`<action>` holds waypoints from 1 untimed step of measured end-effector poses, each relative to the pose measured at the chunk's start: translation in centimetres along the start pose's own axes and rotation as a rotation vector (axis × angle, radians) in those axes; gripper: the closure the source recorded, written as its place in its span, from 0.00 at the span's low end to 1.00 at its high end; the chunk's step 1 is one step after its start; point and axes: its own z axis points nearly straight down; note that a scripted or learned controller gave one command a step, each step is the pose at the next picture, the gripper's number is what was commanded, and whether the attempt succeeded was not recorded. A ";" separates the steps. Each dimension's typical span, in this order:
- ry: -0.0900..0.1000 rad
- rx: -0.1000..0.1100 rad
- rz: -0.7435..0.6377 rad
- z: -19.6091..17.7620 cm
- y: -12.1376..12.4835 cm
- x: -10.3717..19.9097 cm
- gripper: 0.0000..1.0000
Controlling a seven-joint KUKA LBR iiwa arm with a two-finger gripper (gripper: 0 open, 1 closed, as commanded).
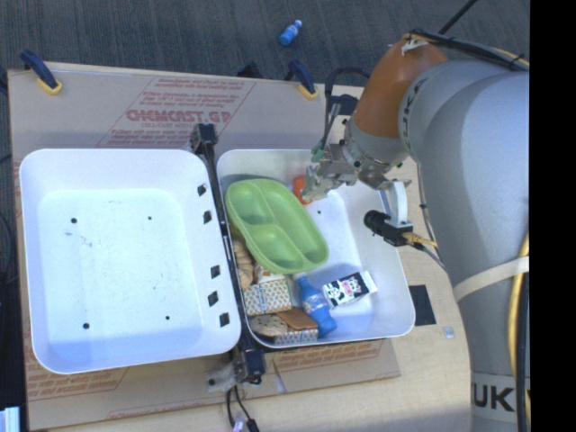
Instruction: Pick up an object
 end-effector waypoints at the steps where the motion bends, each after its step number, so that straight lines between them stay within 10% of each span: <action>1: 0.000 0.000 0.000 0.0 0.0 0.0 0.00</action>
